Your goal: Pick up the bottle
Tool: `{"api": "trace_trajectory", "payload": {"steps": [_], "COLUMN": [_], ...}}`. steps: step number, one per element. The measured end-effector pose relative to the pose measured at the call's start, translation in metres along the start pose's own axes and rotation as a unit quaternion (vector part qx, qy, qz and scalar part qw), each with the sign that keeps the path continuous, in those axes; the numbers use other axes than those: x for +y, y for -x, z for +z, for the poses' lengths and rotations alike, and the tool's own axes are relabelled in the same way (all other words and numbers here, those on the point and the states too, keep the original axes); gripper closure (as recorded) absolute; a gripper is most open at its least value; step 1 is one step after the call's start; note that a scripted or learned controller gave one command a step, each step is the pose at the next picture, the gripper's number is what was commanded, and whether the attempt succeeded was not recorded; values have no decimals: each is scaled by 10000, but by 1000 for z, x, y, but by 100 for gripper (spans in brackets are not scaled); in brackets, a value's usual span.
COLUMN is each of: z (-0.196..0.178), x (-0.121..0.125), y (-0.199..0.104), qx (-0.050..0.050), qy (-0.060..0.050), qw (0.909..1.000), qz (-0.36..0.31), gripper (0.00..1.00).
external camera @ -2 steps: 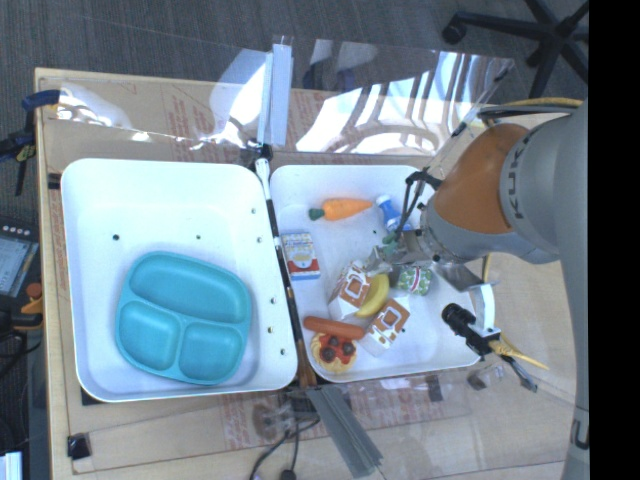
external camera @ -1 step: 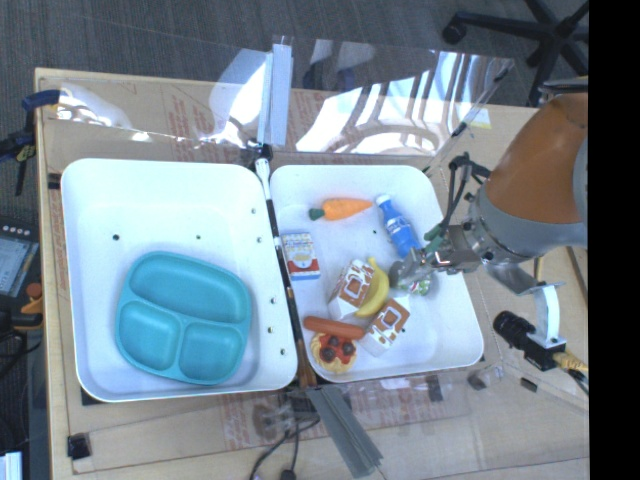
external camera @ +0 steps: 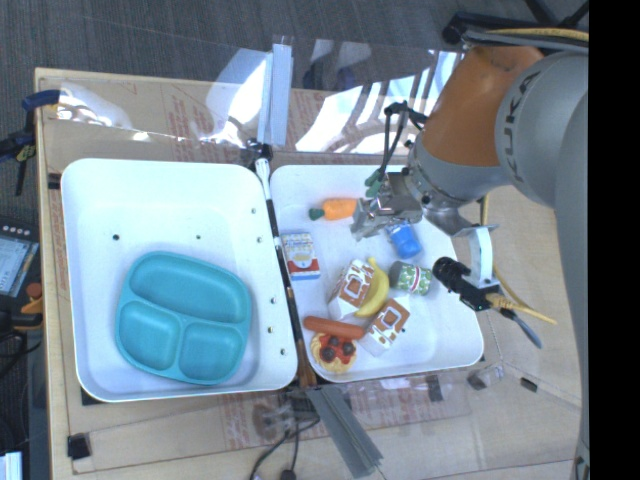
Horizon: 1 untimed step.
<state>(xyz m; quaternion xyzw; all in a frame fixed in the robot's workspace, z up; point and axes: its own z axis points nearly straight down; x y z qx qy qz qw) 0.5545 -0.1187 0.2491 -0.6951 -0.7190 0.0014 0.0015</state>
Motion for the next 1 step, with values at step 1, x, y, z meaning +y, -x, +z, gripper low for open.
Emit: {"api": "trace_trajectory", "payload": {"steps": [1], "z": [24], "x": [-7], "y": [86], "qx": [-1], "qy": [4], "qw": [9811], "qz": [-1937], "gripper": [100]}}
